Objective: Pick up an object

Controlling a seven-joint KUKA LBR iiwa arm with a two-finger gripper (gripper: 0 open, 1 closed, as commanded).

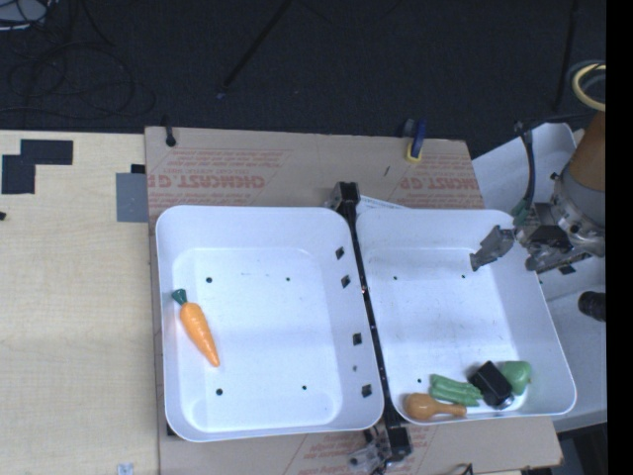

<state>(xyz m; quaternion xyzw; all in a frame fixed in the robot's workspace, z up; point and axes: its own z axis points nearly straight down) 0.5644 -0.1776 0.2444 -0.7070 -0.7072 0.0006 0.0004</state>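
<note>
An orange toy carrot (199, 332) with a green top lies near the left wall of the left bin (252, 221). In the right bin (435, 228), along its front edge, sit an orange-brown pear-shaped toy (431, 407), a green pod-shaped toy (455, 390), a black block (491, 383) and a light green toy (517, 373). My gripper (516, 249) hangs over the right bin's far right side, well behind those toys. Its two grey fingers (488, 248) are spread apart with nothing between them.
Both bins rest on a cardboard sheet (297, 166) on the bench. A black clamp strip (358, 305) joins the bins down the middle. A blue clip (416, 139) stands at the cardboard's back edge. The arm's grey body fills the right side.
</note>
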